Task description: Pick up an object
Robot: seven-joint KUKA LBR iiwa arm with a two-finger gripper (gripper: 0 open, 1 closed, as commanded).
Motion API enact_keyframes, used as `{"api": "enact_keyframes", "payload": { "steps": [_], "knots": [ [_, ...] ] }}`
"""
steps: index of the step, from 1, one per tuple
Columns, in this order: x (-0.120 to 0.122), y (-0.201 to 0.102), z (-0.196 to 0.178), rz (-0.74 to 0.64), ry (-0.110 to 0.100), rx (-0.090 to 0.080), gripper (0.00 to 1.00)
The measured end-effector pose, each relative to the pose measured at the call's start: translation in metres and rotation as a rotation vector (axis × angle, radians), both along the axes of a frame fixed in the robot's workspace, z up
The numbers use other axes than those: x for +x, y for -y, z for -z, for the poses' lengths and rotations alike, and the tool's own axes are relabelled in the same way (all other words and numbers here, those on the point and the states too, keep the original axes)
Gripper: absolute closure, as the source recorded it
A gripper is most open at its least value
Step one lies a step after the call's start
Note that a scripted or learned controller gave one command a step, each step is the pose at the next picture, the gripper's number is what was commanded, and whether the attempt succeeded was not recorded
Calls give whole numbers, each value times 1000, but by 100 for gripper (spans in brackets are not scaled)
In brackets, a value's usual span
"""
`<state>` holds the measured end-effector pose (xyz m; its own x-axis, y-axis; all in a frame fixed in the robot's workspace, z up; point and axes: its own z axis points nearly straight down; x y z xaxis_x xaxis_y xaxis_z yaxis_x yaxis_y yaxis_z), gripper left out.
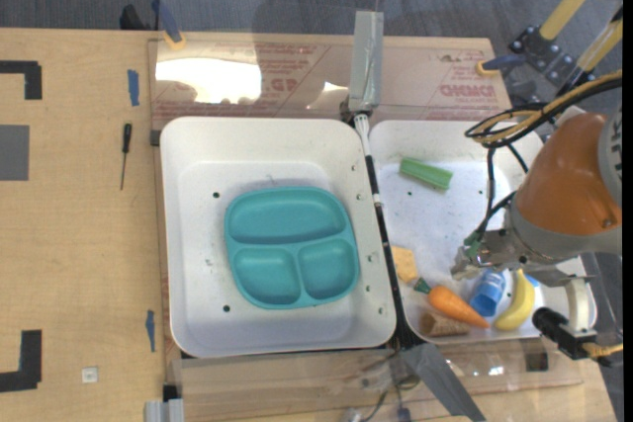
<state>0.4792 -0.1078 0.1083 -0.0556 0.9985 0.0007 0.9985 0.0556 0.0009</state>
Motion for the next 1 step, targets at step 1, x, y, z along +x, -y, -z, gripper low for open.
{"api": "enact_keyframes", "payload": {
  "steps": [1],
  "knots": [
    [0,0,1,0,-2,0,0]
  ]
}}
